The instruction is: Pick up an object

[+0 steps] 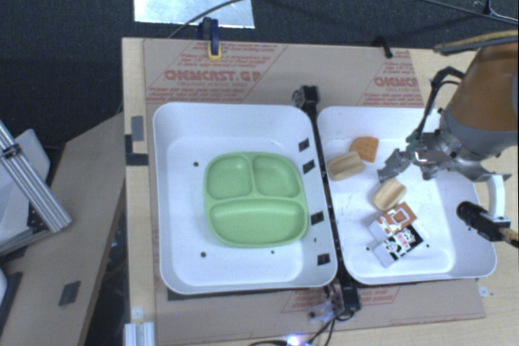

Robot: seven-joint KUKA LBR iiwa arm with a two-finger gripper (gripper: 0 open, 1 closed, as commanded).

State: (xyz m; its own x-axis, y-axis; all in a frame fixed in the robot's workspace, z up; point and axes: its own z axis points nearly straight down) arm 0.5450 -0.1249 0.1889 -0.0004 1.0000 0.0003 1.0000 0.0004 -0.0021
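The right bin [462, 255] holds several small things. An orange wedge [365, 147] lies near its back left, with a tan bread roll [345, 166] just in front of it by the divider. A second tan roll [389, 194] lies mid-bin. A small printed box [396, 232] with orange, white and black patches sits nearer the front. My gripper [395, 166] hangs over the middle of this bin, just above and behind the second roll, to the right of the orange wedge. Nothing shows in its grasp.
The left bin [174, 174] bears a green divided plate [255, 198] in its middle. Black clips run along the divider [318, 190] between the bins. The arm comes in from the right over the right bin's far edge.
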